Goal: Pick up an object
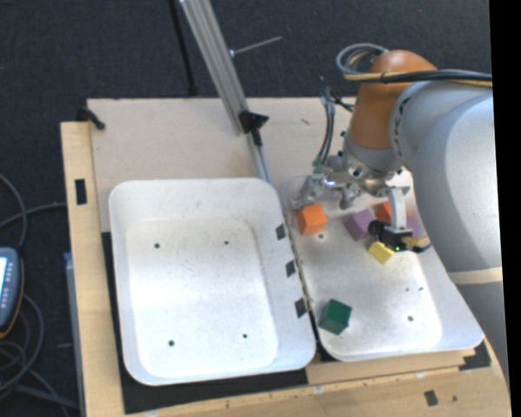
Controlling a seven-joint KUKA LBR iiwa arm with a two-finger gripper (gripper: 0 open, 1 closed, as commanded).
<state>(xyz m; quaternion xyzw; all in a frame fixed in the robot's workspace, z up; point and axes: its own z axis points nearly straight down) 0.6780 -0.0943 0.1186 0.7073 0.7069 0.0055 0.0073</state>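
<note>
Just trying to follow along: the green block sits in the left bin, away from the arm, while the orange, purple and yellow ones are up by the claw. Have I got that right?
Not quite. The camera view shows the green block in the right bin, near its front edge, the same bin as the orange block, purple block and yellow block, which do lie up by the claw.

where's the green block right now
The small green cube lies in the right-hand white bin, near its front-left corner, apart from the other blocks.

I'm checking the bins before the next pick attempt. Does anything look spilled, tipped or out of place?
Nothing stands out. The orange block, purple block, yellow block and green block all lie inside the right bin.
</note>
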